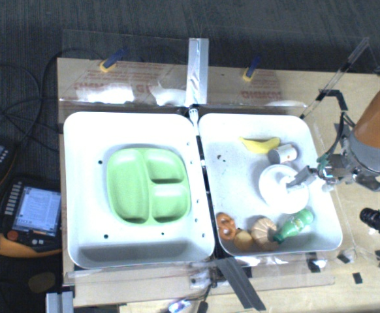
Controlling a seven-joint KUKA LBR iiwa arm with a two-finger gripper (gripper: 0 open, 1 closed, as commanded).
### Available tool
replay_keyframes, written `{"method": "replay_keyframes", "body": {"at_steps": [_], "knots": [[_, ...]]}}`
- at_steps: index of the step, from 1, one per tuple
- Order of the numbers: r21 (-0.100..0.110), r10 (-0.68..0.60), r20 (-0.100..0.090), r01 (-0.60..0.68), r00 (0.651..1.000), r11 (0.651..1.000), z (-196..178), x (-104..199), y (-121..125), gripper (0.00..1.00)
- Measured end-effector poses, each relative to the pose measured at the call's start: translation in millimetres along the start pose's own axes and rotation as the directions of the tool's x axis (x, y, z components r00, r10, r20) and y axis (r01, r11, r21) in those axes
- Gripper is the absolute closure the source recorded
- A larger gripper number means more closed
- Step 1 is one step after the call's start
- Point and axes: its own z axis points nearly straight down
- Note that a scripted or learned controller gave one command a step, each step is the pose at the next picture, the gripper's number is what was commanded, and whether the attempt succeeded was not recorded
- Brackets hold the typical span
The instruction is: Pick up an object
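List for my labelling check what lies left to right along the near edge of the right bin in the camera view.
Pretzel → brown roll-like item → tan shell-shaped piece → green bottle.

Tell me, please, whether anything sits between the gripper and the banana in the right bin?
Yes. The gripper hovers at the white round dish, and the small grey-and-white cylinder lies between it and the banana, right beside the banana's end.
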Motion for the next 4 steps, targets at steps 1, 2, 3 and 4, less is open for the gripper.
{"method": "replay_keyframes", "body": {"at_steps": [1,2,3,4], "knots": [[-0.013,0.192,0.004,-0.192,0.981,0.981,101,21,100,0.0],[-0.013,0.19,0.007,-0.19,0.982,0.982,91,21,101,1.0],[-0.001,-0.07,0.003,0.07,0.998,0.998,88,24,84,1.0],[-0.001,0.089,0.002,-0.089,0.996,0.996,7,78,90,1.0]]}}
